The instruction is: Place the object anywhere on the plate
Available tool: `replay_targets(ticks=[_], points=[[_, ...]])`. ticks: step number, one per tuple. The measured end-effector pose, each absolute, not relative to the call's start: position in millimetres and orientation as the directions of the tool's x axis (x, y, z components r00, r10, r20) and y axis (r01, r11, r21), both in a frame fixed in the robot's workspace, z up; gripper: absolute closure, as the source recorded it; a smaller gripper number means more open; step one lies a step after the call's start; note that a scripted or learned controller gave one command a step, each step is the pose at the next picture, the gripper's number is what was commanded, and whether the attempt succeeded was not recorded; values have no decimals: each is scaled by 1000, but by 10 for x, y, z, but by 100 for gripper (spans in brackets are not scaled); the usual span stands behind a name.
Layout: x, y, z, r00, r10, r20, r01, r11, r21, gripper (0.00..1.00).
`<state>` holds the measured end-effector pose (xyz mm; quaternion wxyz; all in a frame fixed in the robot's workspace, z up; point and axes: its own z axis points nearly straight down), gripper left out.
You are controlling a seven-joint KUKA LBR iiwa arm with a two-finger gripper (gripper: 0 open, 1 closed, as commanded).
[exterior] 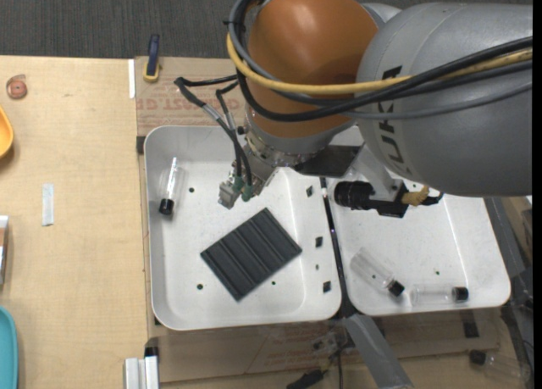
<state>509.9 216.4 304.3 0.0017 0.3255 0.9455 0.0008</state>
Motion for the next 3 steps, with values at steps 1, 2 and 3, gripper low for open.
replay_targets(ticks=[1, 2, 3], points=[[4782, 1879, 2836, -849, 529, 1, 529, 849, -2, 100], [5113, 826, 2503, -834, 552, 1, 552, 834, -2, 100], [4955, 1423, 2111, -892, 452, 1, 452, 892, -2, 100]])
